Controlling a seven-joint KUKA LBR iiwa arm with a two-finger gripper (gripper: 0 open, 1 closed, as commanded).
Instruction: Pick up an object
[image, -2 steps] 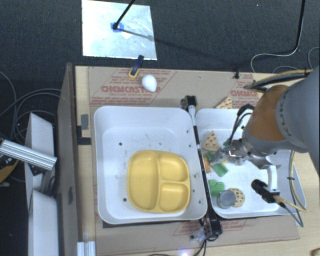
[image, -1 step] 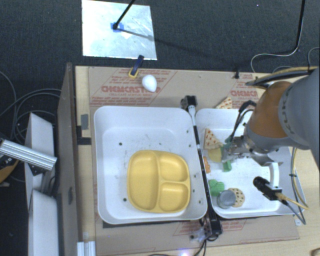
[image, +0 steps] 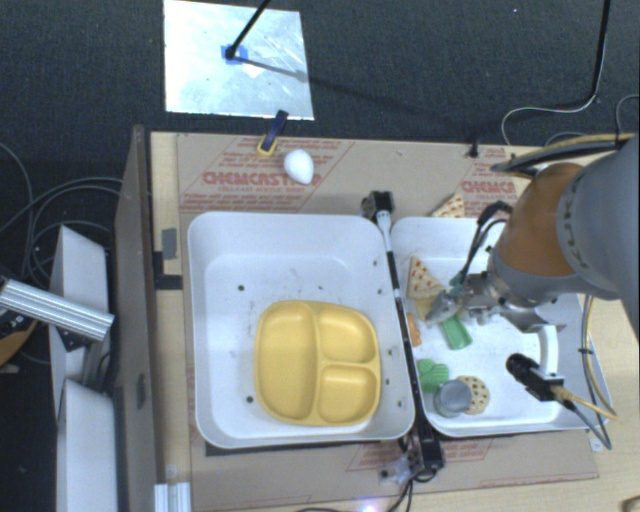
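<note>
The gripper (image: 462, 300) is low in the right bin (image: 500, 418), right over a green toy (image: 455, 332), likely to grab it. I cannot tell how it is set. The yellow tray (image: 318, 362) sits in the left bin (image: 225, 260)
</note>
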